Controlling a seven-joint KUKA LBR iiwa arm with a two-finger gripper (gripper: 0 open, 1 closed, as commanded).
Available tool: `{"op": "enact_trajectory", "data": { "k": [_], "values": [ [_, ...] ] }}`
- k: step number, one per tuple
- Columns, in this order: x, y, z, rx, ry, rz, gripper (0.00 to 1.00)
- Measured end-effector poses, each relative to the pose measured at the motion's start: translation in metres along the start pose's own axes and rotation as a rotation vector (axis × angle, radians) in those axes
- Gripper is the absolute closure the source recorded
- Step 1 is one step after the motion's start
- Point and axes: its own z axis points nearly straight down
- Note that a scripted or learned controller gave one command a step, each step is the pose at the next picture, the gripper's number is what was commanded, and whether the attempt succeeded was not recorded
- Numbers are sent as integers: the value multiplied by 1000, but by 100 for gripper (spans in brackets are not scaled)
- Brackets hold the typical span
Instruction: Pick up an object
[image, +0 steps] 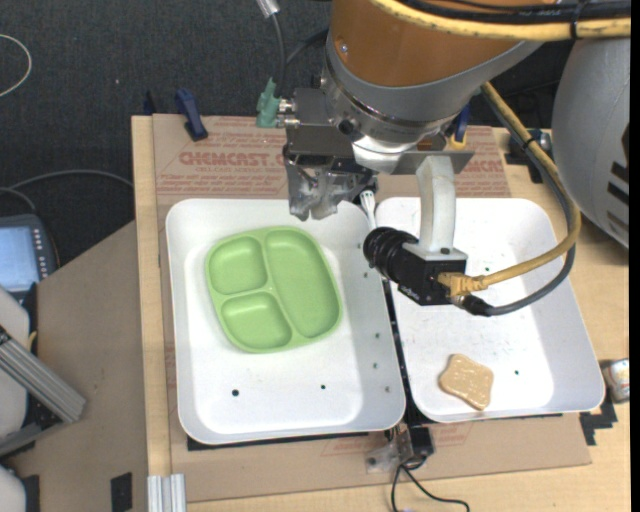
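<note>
Green plastic catches the eye first: a divided tray (272, 290) with three compartments lies flat in the left bin (200, 400), toward its upper half, slightly turned. The gripper (322, 195) hangs just above the tray's far edge, near the top rim of that bin, and nothing sits between its metal fingers; how far apart they stand cannot be told, since they blur into the dark housing above them. The arm (420, 50) comes in from the upper right, its orange band and grey wrist looming over the seam between the two bins, the tool pointing down and a little toward the left bin. A black cylindrical unit (410, 265) on a white bracket juts out beside the wrist, with a yellow cable (530, 265) looping from it across the right bin (560, 330). In that right bin, near its lower edge, lies a tan, toast-like piece (467, 380), well apart from the gripper. Both bins rest on a brown board (160, 200).
</note>
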Motion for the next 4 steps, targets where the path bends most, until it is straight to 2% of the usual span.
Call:
{"op": "enact_trajectory", "data": {
  "k": [1,2,3,4],
  "values": [
    [-65,-1,54,11,-6,12,100],
    [-60,0,41,2,-2,4,100],
    [-35,-1,58,8,-3,3,100],
    [-69,0,52,6,-3,9,100]
  ]
}}
